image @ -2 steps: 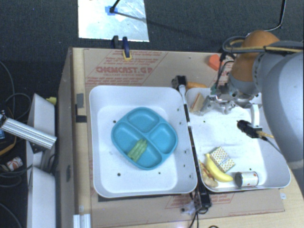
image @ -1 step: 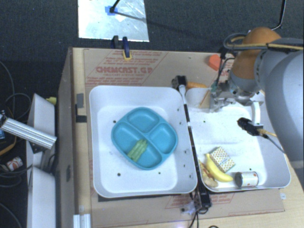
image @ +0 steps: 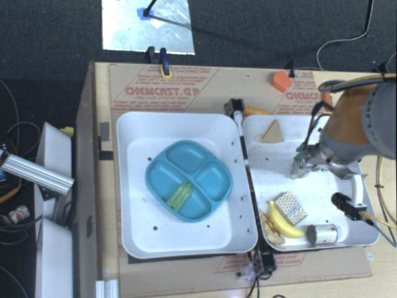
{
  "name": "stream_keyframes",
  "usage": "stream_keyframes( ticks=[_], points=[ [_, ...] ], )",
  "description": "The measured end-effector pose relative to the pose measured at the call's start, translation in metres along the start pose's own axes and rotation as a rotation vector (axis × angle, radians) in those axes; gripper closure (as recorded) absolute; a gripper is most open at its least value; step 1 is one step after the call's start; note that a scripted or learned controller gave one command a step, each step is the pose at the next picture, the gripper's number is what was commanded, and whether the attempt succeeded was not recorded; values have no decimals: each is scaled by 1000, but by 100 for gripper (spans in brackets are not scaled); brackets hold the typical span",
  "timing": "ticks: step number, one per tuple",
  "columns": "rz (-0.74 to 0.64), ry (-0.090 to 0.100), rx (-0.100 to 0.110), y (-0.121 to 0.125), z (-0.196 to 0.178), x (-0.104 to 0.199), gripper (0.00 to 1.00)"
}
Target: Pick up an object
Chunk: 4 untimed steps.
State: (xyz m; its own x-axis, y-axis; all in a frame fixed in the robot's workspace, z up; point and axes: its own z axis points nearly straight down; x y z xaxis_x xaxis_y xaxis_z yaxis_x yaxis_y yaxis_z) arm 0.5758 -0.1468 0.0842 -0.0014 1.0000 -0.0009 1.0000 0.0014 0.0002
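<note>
at the right bin: gripper low over bare floor, grasp state unreadable

at the middle of the right white bin (image: 273, 180), the arm's gripper (image: 301, 167) sits low over bare floor. whether it is released or clenched cannot be told from this angle. candidate objects all lie apart from it. tan triangular wedge (image: 271, 132): near the bin's far left corner, lying flat. yellow banana (image: 284, 225): by the near left corner, close to the divider wall. small patterned cardboard box (image: 290, 207): just beside the banana, touching or nearly so. silver cylindrical can (image: 322, 233): on its side by the near wall, right of the banana. left white bin (image: 133, 166): holds a blue divided plastic plate (image: 198, 166) with a pale green strip (image: 180, 195) in its near compartment. orange block (image: 281, 81): on the bench beyond the bins.
</note>
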Motion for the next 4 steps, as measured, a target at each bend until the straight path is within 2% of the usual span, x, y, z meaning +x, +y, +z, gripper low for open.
stream_keyframes(
  ticks=[1,2,3,4],
  points=[
    [-3,1,-4,39,-76,64,100],
    [-2,1,-3,38,-75,63,0],
    [-3,0,1,93,-2,58,0],
    [-1,0,-3,94,-1,49,0]
  ],
)
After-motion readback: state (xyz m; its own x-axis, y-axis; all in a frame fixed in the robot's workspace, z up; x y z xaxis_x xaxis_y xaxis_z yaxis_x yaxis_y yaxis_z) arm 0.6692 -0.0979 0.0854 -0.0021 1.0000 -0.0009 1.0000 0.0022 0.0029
